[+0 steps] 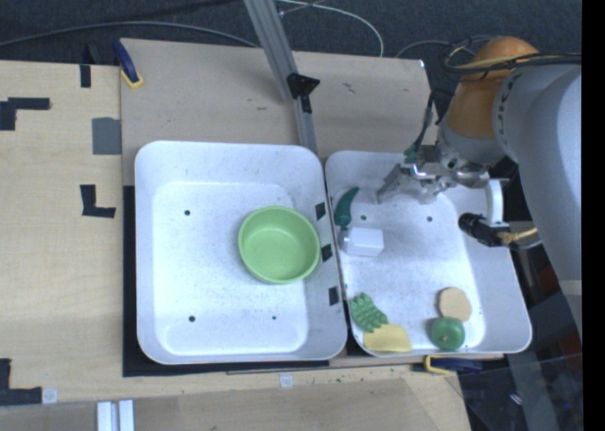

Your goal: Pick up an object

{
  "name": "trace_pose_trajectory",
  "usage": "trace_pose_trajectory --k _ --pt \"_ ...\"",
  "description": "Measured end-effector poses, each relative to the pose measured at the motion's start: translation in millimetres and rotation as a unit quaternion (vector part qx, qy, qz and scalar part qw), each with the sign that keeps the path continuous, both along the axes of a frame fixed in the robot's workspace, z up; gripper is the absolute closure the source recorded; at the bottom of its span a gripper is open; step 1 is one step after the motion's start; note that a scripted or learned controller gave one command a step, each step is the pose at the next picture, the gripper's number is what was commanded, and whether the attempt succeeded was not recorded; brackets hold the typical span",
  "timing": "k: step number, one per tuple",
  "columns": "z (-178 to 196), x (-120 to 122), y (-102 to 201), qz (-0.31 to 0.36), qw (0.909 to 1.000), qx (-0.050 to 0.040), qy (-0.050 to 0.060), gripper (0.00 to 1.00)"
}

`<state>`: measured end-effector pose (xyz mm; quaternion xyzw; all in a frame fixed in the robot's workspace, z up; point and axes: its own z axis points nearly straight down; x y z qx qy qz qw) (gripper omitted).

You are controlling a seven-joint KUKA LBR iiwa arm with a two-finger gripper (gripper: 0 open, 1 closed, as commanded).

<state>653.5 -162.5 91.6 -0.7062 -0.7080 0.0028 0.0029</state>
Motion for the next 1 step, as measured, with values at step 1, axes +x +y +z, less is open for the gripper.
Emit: trace_pose_trajectory --k 1 --pt "14.7 2.0 0.3 0.001 1.0000 -0.0006 -0.003 1.00"
